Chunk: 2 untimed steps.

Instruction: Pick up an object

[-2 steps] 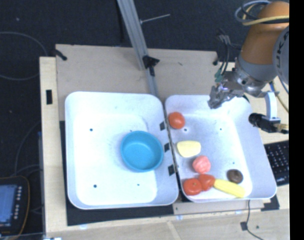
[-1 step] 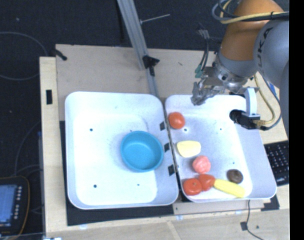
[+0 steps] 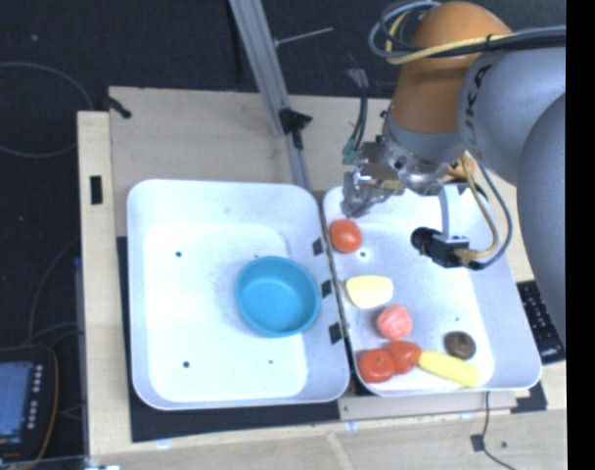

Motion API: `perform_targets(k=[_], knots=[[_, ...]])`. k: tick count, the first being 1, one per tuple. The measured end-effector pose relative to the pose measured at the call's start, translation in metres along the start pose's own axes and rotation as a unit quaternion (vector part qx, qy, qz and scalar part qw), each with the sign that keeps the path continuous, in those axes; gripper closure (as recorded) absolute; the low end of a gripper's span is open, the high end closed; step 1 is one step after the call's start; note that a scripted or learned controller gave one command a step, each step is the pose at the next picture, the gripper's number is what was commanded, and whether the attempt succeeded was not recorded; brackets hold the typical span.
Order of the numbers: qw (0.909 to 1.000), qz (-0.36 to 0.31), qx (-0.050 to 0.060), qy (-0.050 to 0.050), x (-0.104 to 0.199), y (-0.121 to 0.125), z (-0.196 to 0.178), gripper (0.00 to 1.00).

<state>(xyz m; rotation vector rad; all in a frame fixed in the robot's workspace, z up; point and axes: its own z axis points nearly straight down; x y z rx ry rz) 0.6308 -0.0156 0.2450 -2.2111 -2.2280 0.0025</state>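
The hand [image 3: 359, 196] hangs over the upper left corner of the right bin [image 3: 493, 306], at about 12 o'clock from a small orange-red ball [image 3: 345, 235] that lies just under it, near the bin's left wall. There is a small gap between the fingertips and the ball, and nothing is between the fingers. The fingers look close together, but the picture is too blurred there to say if they are closed or only narrow, so I cannot tell.

At 6 o'clock from the ball lies a pale yellow piece [image 3: 369, 290], and below that a pink lump [image 3: 394, 320]. At the lower edge of the same bin sit a red tomato-like object [image 3: 378, 364] touching a second red piece [image 3: 405, 355], and a yellow banana-like object [image 3: 449, 367] at their 3 o'clock. A small brown round thing [image 3: 460, 344] lies just above the banana.

The left bin [image 3: 170, 223] holds a blue bowl [image 3: 277, 296], upright, at its right side. Both bins rest on the counter [image 3: 190, 135].
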Motion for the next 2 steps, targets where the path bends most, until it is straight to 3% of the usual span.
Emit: perform_targets(k=[1, 2], knots=[[1.0, 0.0, 0.001, 0.0, 0.048, -0.002, 0.011, 1.0], [1.0, -0.002, -0.001, 0.002, 0.102, -0.003, -0.005, 1.0]])
